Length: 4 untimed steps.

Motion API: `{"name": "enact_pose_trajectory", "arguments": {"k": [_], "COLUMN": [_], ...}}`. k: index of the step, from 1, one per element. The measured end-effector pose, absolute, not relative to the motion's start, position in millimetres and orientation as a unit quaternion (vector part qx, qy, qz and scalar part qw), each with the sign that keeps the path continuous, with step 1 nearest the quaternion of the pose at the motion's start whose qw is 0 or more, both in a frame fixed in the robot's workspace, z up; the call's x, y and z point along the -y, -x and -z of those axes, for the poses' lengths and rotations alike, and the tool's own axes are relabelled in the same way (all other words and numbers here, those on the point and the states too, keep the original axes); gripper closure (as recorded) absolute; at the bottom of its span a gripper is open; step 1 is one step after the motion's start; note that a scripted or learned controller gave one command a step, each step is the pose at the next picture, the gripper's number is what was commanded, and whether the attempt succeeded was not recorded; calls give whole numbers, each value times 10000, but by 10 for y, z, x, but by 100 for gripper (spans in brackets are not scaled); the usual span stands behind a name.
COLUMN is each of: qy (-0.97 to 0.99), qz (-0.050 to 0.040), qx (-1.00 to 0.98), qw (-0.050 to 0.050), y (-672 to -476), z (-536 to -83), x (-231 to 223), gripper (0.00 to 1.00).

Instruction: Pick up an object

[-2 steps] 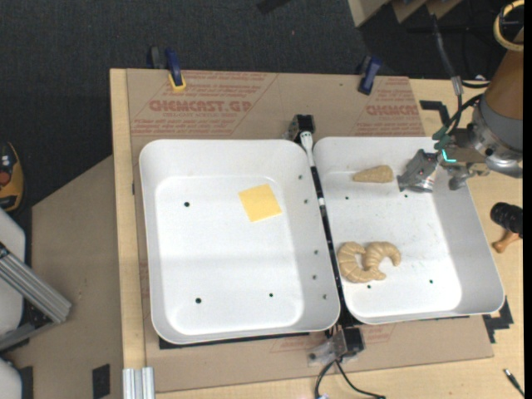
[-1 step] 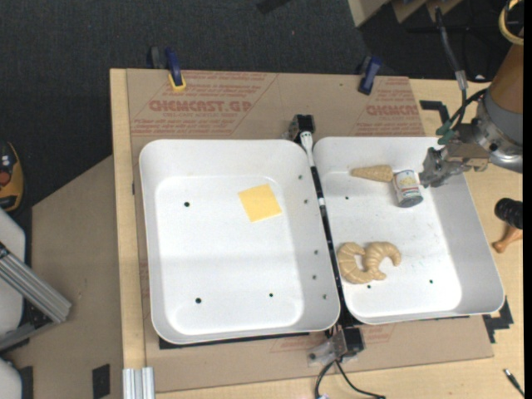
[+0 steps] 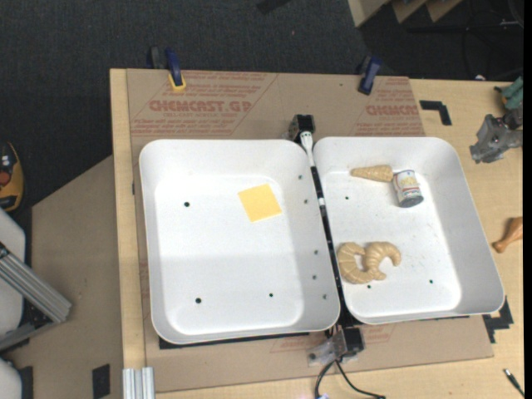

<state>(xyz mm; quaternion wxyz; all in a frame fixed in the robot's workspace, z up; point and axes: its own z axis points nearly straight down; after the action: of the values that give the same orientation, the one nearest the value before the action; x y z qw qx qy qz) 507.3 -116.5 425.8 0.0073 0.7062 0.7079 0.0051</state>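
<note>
I cannot tell my tool's (image 3: pixel 496 140) state; the small can (image 3: pixel 407 188) at two o'clock could roll away when nudged.

Brown board (image 3: pixel 274 98) printed with red lettering, two blue clamps (image 3: pixel 174 66) at its far edge, dark carpet (image 3: pixel 75 23), cables (image 3: pixel 345 376) at near edge

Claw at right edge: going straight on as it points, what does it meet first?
The claw seems aimed left: likely the right bin rim first, then the small can. Depth unclear.
</note>
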Motion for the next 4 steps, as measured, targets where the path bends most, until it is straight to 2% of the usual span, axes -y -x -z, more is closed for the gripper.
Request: {"name": "enact_pose_trajectory", "arguments": {"k": [1, 2, 3, 4], "qy": [-7064, -7052, -7046, -7041], "qz": [-48, 31, 47, 32], "qx": [-7078, -7090, -7095, -7101], "qw": [81, -48, -63, -42], "y": [-5131, -4970, -4770, -4775], "z": [-5436, -4386, -3210, -2294], "x": [1177, 624, -68, -988], "gripper": [100, 100, 100, 100]}}
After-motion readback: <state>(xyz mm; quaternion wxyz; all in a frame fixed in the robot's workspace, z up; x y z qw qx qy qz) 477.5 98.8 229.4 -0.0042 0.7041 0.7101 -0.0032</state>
